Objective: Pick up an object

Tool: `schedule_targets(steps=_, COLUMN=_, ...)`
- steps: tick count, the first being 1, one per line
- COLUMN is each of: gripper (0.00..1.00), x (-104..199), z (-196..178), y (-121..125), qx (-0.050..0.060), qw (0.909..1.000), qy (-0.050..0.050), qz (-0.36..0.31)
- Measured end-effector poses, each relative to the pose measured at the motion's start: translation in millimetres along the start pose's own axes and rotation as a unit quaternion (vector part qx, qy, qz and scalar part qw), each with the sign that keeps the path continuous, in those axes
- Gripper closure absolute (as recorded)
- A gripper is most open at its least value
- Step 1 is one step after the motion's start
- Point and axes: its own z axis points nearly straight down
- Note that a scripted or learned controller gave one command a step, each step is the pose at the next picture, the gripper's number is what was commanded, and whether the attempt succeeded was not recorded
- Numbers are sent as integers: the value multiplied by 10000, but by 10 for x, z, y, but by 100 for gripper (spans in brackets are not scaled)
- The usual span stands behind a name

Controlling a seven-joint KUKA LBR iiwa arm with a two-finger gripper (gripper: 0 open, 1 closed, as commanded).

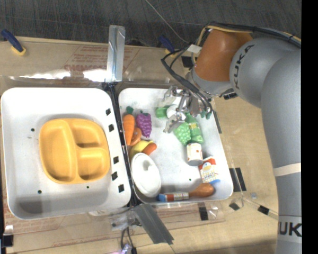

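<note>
Camera view: carrot [128, 128], grapes [144, 124], white bowl [145, 173] crowd right bin [222, 168].

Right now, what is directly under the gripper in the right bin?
Under the gripper lie green toy pieces on the right bin floor. The gripper's metal parts cover their upper portion, so whether the gripper touches them cannot be told.

Yellow tray [74, 148], orange carrot [128, 128]

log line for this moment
phase: reaching | pincer: over right bin, at green toy | grasp: unconfirmed | left bin: yellow tray
</note>
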Motion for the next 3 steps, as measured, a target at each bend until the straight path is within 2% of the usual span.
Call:
schedule_targets(steps=1, gripper=0, x=26, z=221, y=-346, qx=-4, qw=9978, qy=3, qz=666)
schedule_targets(steps=2, gripper=100, x=0, z=93, y=-321, qx=-2, qw=9980, qy=-25, qz=630)
schedule_targets(steps=3, gripper=100, x=135, z=-1449, y=2, qx=5, qw=9964, qy=-77, qz=842)
